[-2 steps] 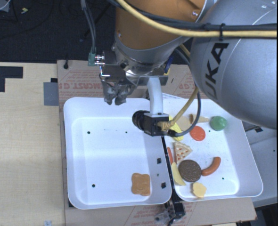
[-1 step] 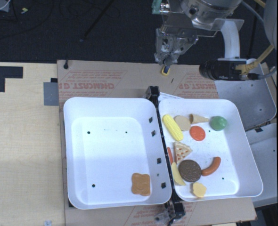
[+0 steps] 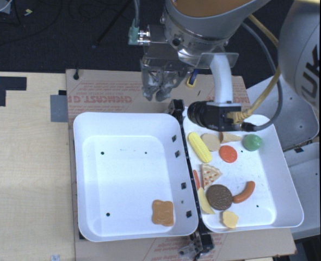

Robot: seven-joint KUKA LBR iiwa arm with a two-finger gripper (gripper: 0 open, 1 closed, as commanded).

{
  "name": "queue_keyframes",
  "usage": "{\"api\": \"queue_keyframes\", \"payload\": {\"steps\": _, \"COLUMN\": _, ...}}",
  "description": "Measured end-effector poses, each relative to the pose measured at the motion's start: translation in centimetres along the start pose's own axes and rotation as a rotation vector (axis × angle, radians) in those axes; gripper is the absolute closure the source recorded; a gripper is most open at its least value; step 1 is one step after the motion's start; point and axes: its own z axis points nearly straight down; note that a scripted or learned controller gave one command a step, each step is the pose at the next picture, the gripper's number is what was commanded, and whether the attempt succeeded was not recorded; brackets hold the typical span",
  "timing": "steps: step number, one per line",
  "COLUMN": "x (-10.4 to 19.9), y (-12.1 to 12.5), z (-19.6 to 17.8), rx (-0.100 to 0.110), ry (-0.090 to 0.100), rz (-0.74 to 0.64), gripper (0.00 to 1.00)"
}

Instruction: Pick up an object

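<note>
White bins keep your food toys corralled; your end effector hangs above them, fingers together, pinching nothing.

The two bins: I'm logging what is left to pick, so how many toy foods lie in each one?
Left bin: 1, a tan biscuit.
Right bin: 10, among them a corn cob, a green ball, a red-orange disc, a brown cookie and a sausage.
Total: 11.
</note>
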Motion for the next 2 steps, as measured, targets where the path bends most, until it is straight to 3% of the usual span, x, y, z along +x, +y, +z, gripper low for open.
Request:
{"api": "queue_keyframes", "payload": {"steps": 1, "x": 2.53, "y": -4.57, "z": -0.02, "rx": -0.001, "ry": -0.001, "rz": 0.001, "gripper": 1.00}}
{"api": "queue_keyframes", "payload": {"steps": 2, "x": 2.41, "y": -4.38, "z": 0.04, "rx": 0.000, "ry": -0.002, "rz": -0.001, "gripper": 1.00}}
